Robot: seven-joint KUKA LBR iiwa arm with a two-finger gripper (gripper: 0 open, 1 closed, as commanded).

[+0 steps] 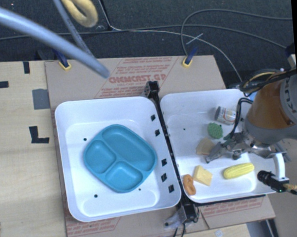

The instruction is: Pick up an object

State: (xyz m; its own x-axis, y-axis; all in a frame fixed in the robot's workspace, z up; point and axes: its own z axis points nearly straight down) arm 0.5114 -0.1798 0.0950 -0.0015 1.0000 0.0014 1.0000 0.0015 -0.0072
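My gripper (218,153) sits low in the right bin (188,99), fingers pointing toward the bin's middle. I can't tell whether they are spread or closed; they read as a dark, blurry cluster from this angle. Nothing shows between them, so I'm not calling a grasp.

The tips are just beside a tan wedge-shaped piece (204,146), maybe touching it, can't confirm. That looks like the target, judging by where the gripper is aimed. Just past it is a green bumpy item (214,131), and a small can-like object (224,115) lies farther up. Below the gripper: a yellow corn cob (238,171), a pale yellow block (202,176), and an orange piece (188,184) near the bin's lower left corner.

The arm's orange band (269,110) is over the bin's right side.

The left bin (68,148) holds a blue divided tray (120,157), well apart from the action.

Progress, my read: approach is done, the arm is down among the items. Left to do: close on something, lift it clear. All objects rest on the bin floor, so the pick is not yet made.
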